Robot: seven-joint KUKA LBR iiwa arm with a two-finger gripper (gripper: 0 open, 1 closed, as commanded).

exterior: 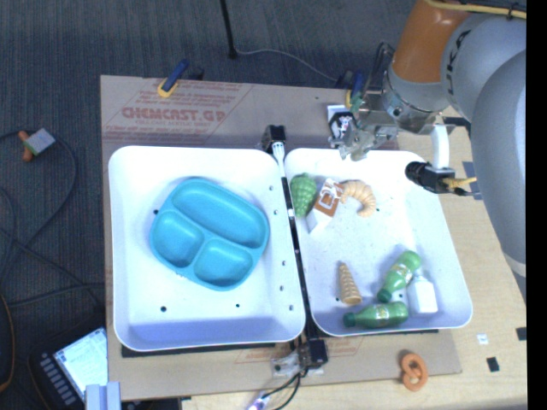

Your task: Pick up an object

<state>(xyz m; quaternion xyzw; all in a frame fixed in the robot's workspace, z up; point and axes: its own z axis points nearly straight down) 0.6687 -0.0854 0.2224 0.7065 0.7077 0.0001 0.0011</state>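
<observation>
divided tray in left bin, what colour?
Light blue, clearest in the camera view: divided tray in the left bin.

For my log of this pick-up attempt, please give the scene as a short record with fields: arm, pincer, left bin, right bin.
arm: grey with orange band, reaching in from the right
pincer: above the far rim of the right bin, nothing seen between its fingers
left bin: blue divided tray
right bin: croissant, green cone-shaped toy, ice-cream cone, two green bottles, white block

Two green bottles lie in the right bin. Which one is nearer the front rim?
The green bottle lying flat along the front rim; the other bottle sits slanted behind it.
</observation>
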